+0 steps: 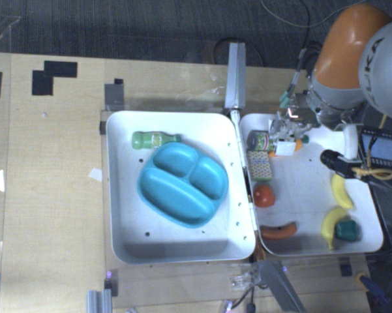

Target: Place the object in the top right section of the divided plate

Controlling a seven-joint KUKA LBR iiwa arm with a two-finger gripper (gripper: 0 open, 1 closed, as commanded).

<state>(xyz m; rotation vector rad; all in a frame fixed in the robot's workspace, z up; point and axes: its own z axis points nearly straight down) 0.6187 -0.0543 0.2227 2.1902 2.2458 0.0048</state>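
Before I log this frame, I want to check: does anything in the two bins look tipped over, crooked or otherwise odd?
Two small things. The green bottle lies on its side in the left bin, just above the blue plate. The plate sits turned at a slant to the bin's walls. No spill or damage shows.

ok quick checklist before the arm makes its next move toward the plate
1. Divided plate sits flat in the left bin: ok.
2. Plate's top right section free to receive an object: ok, it shows bare blue.
3. Object held between the fingers of the gripper: cannot tell, the wrist hides them.
4. Gripper position: over the upper left corner of the right bin, close to the can and a small white and orange item: ok for a pick, not yet for a place.
5. Path to the plate: green bottle lies just above the plate, near its upper edge: ok, but keep clear.
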